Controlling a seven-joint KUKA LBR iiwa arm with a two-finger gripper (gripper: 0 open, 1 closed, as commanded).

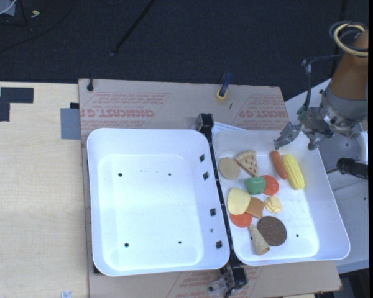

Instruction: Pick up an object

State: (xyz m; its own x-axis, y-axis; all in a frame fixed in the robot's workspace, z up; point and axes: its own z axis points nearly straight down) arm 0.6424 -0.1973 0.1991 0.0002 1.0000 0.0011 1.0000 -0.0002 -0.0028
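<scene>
while the arm [347,73] stands upright, its end effector [296,139] hangs open-fingered above the right bin [329,228].

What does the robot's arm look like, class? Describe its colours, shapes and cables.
The arm is a thick rounded column with an orange band above a grey metal wrist. A yellowish cable loops at its top and a thin dark cable runs down its left side. The gripper is grey metal with two slim fingers.

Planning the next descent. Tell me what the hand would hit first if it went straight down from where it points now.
Likely the ear of corn or the hot dog beside it in the right bin; the hand hangs just above them, but depth is unclear.
</scene>
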